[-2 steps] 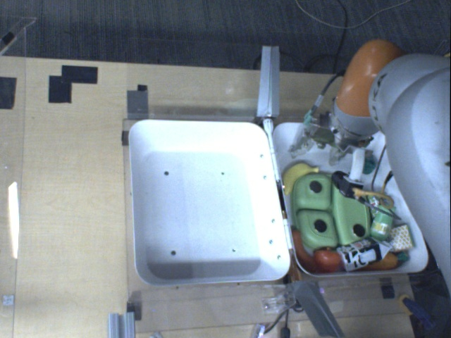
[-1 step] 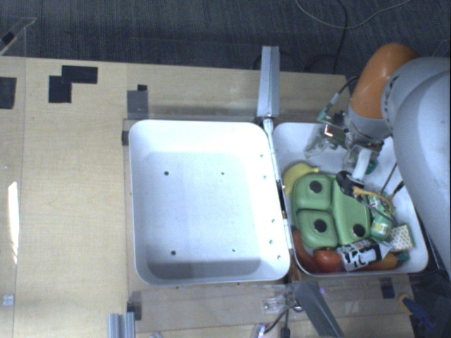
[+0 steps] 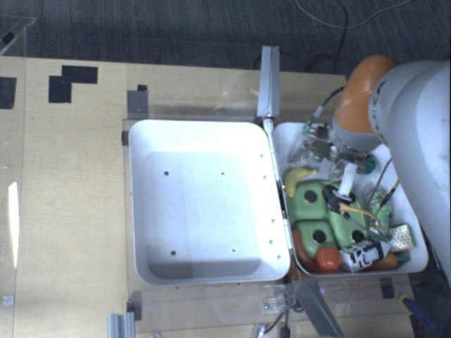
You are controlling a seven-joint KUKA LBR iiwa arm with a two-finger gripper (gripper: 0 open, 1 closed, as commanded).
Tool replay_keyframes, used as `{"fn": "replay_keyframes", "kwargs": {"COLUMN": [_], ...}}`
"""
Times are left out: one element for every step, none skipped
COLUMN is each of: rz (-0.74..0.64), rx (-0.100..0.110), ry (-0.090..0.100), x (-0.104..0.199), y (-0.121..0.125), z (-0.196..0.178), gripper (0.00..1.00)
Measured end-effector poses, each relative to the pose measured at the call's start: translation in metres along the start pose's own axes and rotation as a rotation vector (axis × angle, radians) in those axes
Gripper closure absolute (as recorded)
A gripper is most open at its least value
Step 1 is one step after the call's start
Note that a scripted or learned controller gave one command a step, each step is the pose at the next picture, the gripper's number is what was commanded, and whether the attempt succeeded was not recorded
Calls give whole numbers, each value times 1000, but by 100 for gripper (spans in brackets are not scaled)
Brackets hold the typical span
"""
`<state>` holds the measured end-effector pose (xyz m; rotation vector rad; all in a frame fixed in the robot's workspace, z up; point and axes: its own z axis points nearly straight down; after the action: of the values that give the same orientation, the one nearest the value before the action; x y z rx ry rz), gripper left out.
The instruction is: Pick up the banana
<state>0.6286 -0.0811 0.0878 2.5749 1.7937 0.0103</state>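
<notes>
My hand (image 3: 331, 157) hung low over the far end of the right bin (image 3: 416, 259), just beside the banana (image 3: 297, 177), and I could not tell from the overhead view how it was set or whether it had anything in it, since my own wrist and its cables covered it. The banana lay in the right bin's far left corner, close against the wall (image 3: 273, 167) shared with the left bin (image 3: 204, 203), its near edge touching or tucked under the green block (image 3: 309, 201). Only a short yellow arc of it showed; I judged its long axis to run roughly from lower left to upper right across the view, curving, with the right end pointing toward my hand, though which end was the stem I could not make out. The risks I saw came from the crowding. I could close on the green block's edge instead of the fruit, or the wall could block me on that side. The curved, smooth skin might also have slipped out if I caught only the tip. The white tube (image 3: 347, 182) and the loose wires (image 3: 366, 213) near my wrist looked liable to snag or be dragged up with the lift.
</notes>
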Motion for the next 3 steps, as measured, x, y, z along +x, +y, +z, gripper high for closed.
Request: {"fn": "replay_keyframes", "kwargs": {"rz": [-43, -101, -103], "rx": [5, -6, -24], "ry": [-3, 0, 8], "x": [21, -14, -9], "y": [15, -36, -31], "z": [-97, -12, -26], "gripper": [0, 0, 100]}}
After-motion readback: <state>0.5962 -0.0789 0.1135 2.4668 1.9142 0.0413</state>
